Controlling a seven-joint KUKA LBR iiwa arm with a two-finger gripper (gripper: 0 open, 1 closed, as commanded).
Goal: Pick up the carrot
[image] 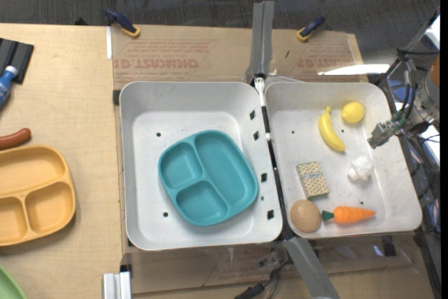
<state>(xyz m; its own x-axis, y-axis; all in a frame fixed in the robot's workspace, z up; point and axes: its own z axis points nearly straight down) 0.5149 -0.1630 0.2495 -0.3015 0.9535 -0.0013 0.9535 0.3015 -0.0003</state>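
The carrot (pixel 353 215) lies free near the front wall; the gripper (pixel 383 134) hovers apart, grasp state unclear.

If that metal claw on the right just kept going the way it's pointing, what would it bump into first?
Probably the crumpled white lump. The two-finger gripper points down and leftward into the right white bin, and that lump lies nearest along that line. Depth is unclear from above, so it might reach the bin floor first.

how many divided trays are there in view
2. A teal divided tray lies in the left bin. A yellow-orange divided tray sits on the wooden bench at the view's left edge, partly cut off.
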